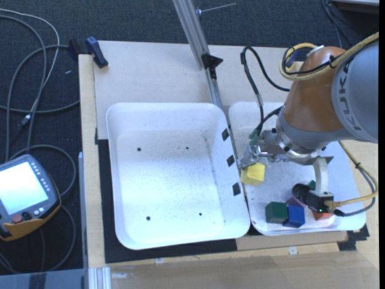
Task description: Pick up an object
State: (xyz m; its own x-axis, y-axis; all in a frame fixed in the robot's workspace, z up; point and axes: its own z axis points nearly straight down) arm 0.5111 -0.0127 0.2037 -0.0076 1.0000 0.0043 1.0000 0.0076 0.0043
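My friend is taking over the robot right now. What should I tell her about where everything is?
Gripper: low over the right bin, at its left wall, right above the yellow block. I cannot tell whether it is gripping the block.
Other things: green block, blue block, and a purple piece sit together at the right bin's near edge.
Done: arm has reached the yellow block.
Left: confirm the grip, then lift.

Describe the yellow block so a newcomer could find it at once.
Start at the right-hand bin, the one the grey and orange arm reaches over. The yellow block is at that bin's left side, right by the gripper. It is the one yellow piece, apart from the green block and blue block clustered at the near edge.
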